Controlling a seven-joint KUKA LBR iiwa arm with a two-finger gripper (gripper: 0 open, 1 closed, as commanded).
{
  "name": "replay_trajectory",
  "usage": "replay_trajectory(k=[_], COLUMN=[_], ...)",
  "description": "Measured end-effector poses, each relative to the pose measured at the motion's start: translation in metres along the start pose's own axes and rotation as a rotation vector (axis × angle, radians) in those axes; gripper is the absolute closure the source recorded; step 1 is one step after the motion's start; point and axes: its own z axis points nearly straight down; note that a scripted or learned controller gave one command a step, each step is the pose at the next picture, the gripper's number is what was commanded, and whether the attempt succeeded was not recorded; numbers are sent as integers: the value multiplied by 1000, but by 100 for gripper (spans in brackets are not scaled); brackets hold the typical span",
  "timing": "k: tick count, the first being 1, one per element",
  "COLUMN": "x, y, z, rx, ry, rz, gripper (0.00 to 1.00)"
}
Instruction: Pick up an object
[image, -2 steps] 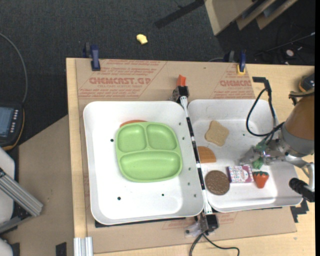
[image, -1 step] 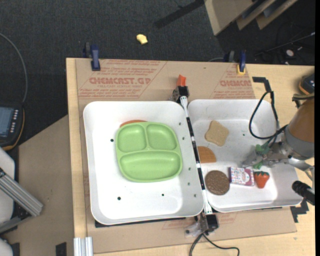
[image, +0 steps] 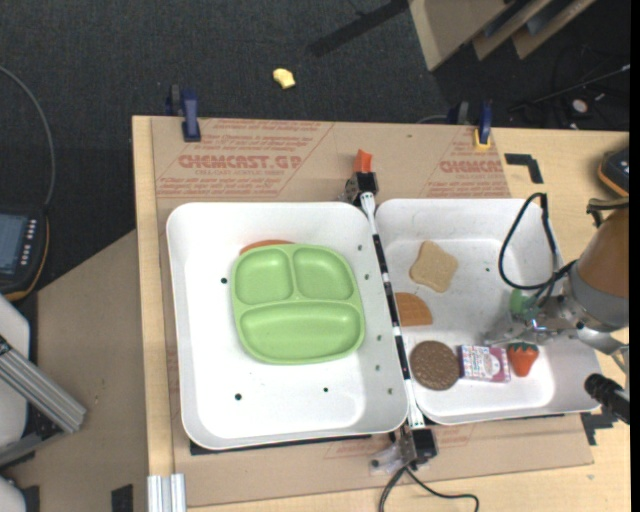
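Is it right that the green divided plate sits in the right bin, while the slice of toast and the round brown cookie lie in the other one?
Not quite. The camera view shows the green divided plate in the left bin, not the right one. The slice of toast and the round brown cookie lie in the other bin, the right one, as you said.

Grey arm (image: 600, 300), orange band above wrist, black cable (image: 527, 235) looping from metal wrist
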Motion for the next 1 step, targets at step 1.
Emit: replay_trajectory(k=[1], x=[-10], y=[87], z=[-7], rx=[-5], ry=[4], rz=[-7], gripper=[0])
